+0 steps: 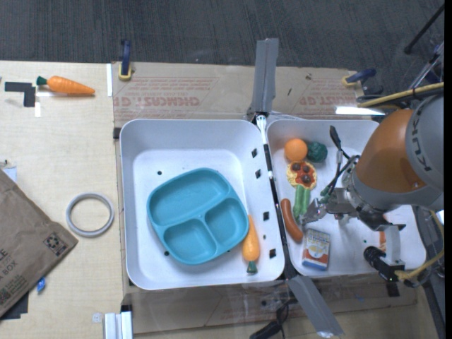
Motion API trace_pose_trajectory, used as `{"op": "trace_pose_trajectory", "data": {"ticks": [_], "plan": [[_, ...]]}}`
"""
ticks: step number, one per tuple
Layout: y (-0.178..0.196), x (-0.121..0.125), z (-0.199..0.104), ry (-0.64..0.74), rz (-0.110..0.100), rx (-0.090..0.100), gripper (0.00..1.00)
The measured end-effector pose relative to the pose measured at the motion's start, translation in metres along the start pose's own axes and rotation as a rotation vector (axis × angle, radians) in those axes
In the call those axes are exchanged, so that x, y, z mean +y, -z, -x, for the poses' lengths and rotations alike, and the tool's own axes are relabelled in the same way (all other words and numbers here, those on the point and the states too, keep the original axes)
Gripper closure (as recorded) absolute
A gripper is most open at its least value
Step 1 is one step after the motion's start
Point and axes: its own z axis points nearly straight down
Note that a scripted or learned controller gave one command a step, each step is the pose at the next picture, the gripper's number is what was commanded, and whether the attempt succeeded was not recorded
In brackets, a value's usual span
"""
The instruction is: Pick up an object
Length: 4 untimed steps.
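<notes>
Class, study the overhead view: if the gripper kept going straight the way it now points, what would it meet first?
Probably the green vegetable: the gripper points left and sits right beside it, with the sausage just beyond. Depth is unclear from above.

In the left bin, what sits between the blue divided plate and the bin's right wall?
In the camera view, a toy carrot lies there, against the blue divided plate and near the right wall.

Over on the table (pixel 56 154), a toy carrot (pixel 66 85) lies up at ten o'clock, just beside a black L-shaped piece (pixel 22 91). Down at eight o'clock sits a grey tape ring (pixel 90 213), and a brown cardboard box (pixel 25 249) pokes in near it. Blue clamps (pixel 126 56) grip the cardboard sheet (pixel 212 90) along twelve o'clock.
</notes>
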Motion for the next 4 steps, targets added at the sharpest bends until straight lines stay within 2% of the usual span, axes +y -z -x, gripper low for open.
{"op": "trace_pose_trajectory", "data": {"ticks": [1,2,3,4], "plan": [[0.000,-0.009,0.054,0.153,0.000,0.000,0.00],[0.000,0.063,0.002,0.221,0.000,-0.001,0.00],[0.004,0.136,0.014,0.160,0.001,-0.002,0.00],[0.014,0.136,0.014,0.163,0.001,-0.004,1.00]]}}
